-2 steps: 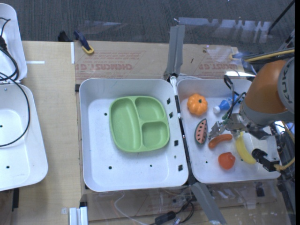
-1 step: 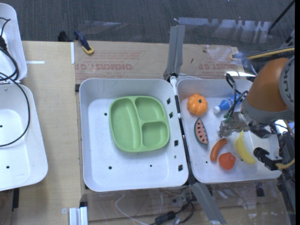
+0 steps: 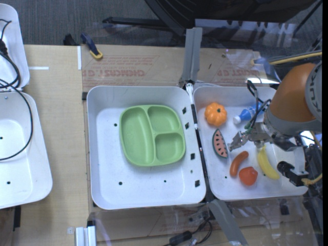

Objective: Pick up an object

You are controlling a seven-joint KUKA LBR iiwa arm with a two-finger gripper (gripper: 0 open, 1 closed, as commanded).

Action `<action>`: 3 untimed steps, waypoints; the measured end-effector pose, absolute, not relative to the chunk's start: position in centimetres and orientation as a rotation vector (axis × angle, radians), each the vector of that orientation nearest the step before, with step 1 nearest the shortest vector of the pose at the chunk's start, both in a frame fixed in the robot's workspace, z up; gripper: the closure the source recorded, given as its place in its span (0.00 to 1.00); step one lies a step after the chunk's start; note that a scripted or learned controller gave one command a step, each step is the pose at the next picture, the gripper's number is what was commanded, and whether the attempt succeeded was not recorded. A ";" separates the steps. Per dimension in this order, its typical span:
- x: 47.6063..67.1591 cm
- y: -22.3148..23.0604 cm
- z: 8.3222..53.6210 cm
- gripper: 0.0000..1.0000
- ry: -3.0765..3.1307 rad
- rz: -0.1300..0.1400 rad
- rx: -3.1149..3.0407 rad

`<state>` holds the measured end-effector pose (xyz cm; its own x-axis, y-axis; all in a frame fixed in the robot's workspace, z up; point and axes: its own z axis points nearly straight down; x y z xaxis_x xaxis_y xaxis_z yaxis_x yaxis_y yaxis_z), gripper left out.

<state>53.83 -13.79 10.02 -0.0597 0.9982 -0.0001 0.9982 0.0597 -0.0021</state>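
Over the right-hand shallow white bin (image 3: 225, 188), beside the left white bin (image 3: 102, 147) carrying a green three-compartment plastic plate (image 3: 152, 135): grey arm with orange band (image 3: 294, 94), metal two-finger end effector (image 3: 239, 140) low among toy foods. Whether spread or pressed together, cannot tell; nothing visibly pinched.

Around the end effector, all inside the right bin:
- red-orange toy sausage (image 3: 238, 163), just below the tips and probably the nearest candidate for a pick
- watermelon slice with red flesh and green rind (image 3: 220, 143), just to the left
- small orange toy pumpkin (image 3: 216, 114), up and to the left
- red toy tomato (image 3: 248, 176), below, touching or almost touching the sausage
- yellow toy banana (image 3: 267, 163), below and to the right, partly under the wrist
- blue-and-white bottle-like item (image 3: 245, 116), above, too blurred to name

Likely troubles, as judgement only:
- crowding, so closing on two things at once, or nudging the watermelon slice aside
- rounded, smooth sausage, apt to roll or squirt out of a shallow pinch
- descent off-centre, ending on bare bin floor
- loose cables at the wrist, liable to snag the banana
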 end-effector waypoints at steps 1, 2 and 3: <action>48.9 -10.4 9.1 0.00 -2.092 0.004 -2.340; 48.9 -10.5 9.9 1.00 -2.085 0.005 -2.345; 52.6 -6.2 19.1 1.00 -1.982 0.005 -2.436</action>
